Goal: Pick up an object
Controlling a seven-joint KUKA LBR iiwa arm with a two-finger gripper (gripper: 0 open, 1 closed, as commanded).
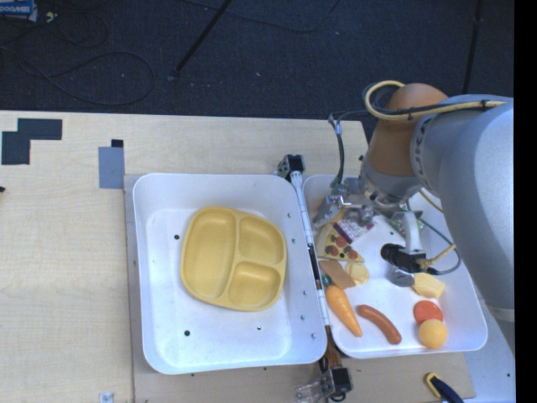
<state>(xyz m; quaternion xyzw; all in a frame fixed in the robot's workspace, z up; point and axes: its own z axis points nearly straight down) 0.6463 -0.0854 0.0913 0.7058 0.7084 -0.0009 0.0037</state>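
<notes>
Orange carrot [343,309] lies below the pincer [351,211]; its grip state unclear.

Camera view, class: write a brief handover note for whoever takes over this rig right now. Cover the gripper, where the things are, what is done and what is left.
Gripper: low over the back left of the right bin, above the toy food; finger state unclear, nothing seen held.
Right bin: carrot, sausage, tomato, orange, cheese wedge, pizza slice.
Left bin: yellow divided plate.
Done: arm in position over the bin.
Left: grasp and lift one object.
</notes>
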